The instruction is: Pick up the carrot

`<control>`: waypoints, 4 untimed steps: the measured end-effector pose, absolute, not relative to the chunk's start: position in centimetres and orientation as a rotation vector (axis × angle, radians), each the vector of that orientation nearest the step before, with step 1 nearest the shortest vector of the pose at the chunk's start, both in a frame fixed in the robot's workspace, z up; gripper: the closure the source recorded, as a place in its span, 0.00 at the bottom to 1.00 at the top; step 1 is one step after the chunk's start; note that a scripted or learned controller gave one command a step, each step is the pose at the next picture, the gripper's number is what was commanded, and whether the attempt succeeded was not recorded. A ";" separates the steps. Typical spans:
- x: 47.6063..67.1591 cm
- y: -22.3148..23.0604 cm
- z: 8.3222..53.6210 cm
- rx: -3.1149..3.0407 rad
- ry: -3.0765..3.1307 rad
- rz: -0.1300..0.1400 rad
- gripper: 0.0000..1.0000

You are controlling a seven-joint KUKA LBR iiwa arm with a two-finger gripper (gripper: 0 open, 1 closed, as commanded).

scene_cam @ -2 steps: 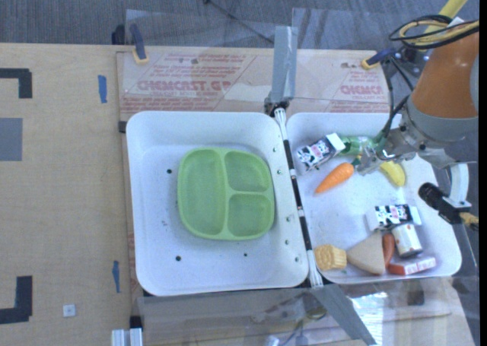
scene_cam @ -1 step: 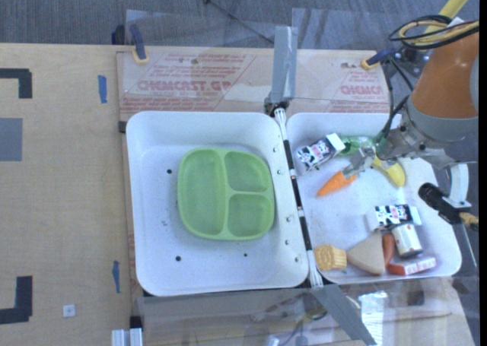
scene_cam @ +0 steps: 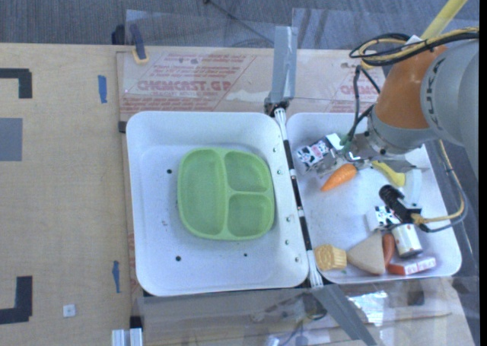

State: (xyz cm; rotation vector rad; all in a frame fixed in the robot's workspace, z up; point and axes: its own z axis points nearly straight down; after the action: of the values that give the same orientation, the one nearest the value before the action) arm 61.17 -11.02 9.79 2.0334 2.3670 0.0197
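The orange carrot (scene_cam: pixel 339 176) lies tilted in the upper left part of the right bin (scene_cam: pixel 335 219). My gripper (scene_cam: pixel 348 157) hangs from the grey arm with the orange band, directly above and touching the carrot's upper right end. The wrist covers the fingertips, and I cannot make out whether the carrot sits between them.
A small white and black pack (scene_cam: pixel 312 153) lies just left of the gripper. A yellow banana (scene_cam: pixel 392 173) is to its right. A waffle (scene_cam: pixel 331 258), a beige bread slice (scene_cam: pixel 367 258), a can (scene_cam: pixel 408 240) and a red bar (scene_cam: pixel 415 266) crowd the bin's front. The left bin holds a green divided plate (scene_cam: pixel 226 194).
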 end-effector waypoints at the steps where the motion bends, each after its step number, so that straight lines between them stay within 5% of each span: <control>1: 61.5 -11.2 11.1 2.021 2.356 0.025 1.00; 2: 61.5 -11.2 11.1 2.021 2.357 0.024 0.00; 3: 55.5 -13.8 8.9 2.192 2.239 0.008 0.00; 4: 56.0 -13.3 8.9 2.087 2.337 0.003 0.00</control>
State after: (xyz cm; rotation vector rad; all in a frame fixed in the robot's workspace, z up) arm 56.01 -13.34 8.95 2.0869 2.3368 0.0029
